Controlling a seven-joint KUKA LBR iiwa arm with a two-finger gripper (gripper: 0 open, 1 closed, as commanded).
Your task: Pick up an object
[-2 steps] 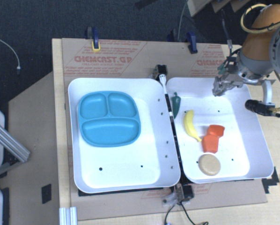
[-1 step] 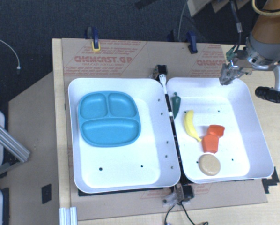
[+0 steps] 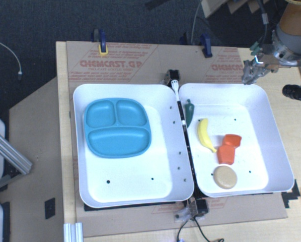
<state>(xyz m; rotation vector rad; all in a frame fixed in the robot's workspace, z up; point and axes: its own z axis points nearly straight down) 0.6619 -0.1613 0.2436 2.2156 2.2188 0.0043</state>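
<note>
The right bin (image 3: 264, 110) holds a yellow banana (image 3: 206, 134), an orange-red block (image 3: 228, 148), a beige round piece (image 3: 225, 177) and a small dark green item (image 3: 189, 112) by its left wall. My gripper (image 3: 251, 73) hangs at the upper right, above the far right corner of that bin and well away from all the objects. Nothing shows between its fingers, and their spacing is too small to read.
The left bin (image 3: 125, 183) holds a blue divided plate (image 3: 118, 127). Blue clamps (image 3: 101, 40) (image 3: 206, 45) grip the board's far edge. A black fitting (image 3: 173, 78) sits at the top of the seam between the bins.
</note>
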